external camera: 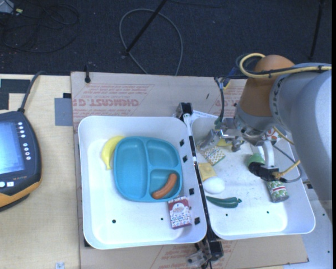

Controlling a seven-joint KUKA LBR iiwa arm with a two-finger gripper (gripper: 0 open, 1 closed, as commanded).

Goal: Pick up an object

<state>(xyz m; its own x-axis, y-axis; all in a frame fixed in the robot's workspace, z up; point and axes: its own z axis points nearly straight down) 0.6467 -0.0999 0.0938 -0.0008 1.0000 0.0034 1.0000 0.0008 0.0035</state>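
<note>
My gripper [228, 139] hangs low over the far left part of the right bin [294, 220], under the orange wrist band. Just below and left of it lies a small patterned packet [212, 153], with a yellow block [205, 170] beside it. A white egg [214, 185] and a green pepper [226, 202] lie nearer the front. A spice jar [278, 191] and a green object [256, 160] rest to the right of the gripper. I see nothing held in the gripper.
The left bin [95, 206] holds a blue divided plate [135, 167] with a sausage [164, 186] in it, a yellow banana [108, 150] and a red carton [180, 212]. A tablet-like pendant [8, 156] lies at the far left. Cables trail around the wrist.
</note>
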